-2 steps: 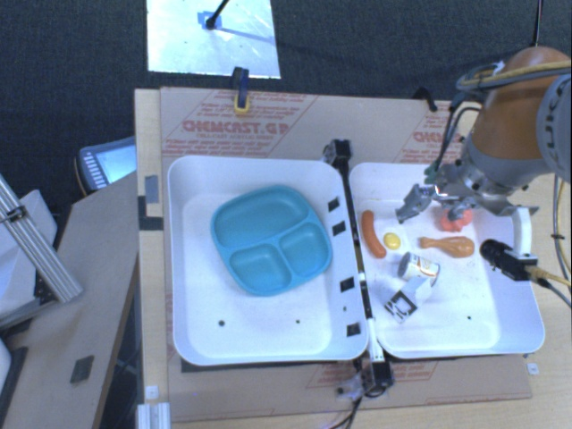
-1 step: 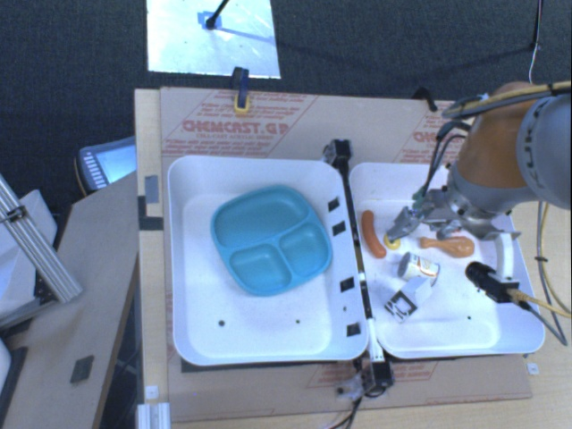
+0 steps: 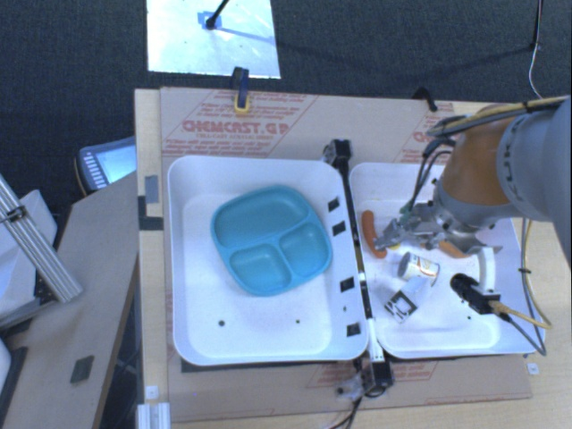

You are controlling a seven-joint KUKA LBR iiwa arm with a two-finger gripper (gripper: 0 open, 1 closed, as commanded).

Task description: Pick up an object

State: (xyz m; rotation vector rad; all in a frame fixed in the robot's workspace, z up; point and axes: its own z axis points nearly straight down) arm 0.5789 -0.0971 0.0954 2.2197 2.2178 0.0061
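Camera view: gripper (image 3: 399, 231) perhaps touching sausage (image 3: 371, 232).

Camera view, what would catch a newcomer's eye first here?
Probably the blue divided plate, lying alone in the left bin. Next, the grey arm with its orange band, reaching over the right bin, where an orange sausage-like piece, a small white cylinder and a black clip lie scattered.
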